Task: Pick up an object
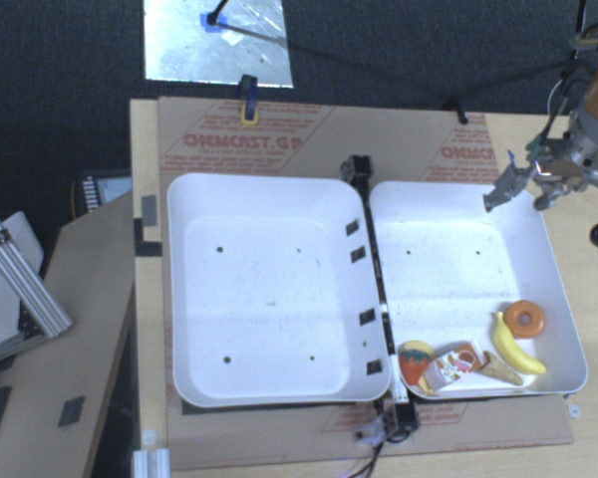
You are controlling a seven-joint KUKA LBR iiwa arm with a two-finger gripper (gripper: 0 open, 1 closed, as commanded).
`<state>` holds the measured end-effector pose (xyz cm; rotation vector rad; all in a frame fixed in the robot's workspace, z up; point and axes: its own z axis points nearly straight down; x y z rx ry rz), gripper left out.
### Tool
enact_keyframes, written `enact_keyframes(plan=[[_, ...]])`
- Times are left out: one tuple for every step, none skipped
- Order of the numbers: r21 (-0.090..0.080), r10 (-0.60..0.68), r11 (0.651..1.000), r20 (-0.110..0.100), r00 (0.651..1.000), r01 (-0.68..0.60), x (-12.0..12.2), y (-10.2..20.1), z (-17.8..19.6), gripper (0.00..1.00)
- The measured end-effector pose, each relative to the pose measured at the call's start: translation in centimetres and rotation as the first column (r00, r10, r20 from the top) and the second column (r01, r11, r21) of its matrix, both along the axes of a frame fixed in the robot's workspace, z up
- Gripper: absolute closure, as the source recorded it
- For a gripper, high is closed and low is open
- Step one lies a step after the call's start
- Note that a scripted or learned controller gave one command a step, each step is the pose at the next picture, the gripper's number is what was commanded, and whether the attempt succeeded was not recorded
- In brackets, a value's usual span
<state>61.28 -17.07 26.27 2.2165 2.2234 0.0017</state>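
Gripper (523, 182) hangs above the far right corner of the right bin (448, 217), fingers spread and holding nothing. Its candidates crowd the bin's near right corner: a banana (515, 347), an orange doughnut-like ring (524, 318) just beside it, a printed packet (451, 364) and a round orange-red piece (415, 359). All look like light toy food, probably hard and slick; the banana's middle offers the plainest hold. Smooth white floor, sloping walls close by, the left bin (269, 287) alongside.
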Motion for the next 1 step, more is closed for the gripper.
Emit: enact_keyframes(plan=[[0.003,0.015,1.000,0.015,1.000,-0.016,1.63,12.83,12.37,0.00]])
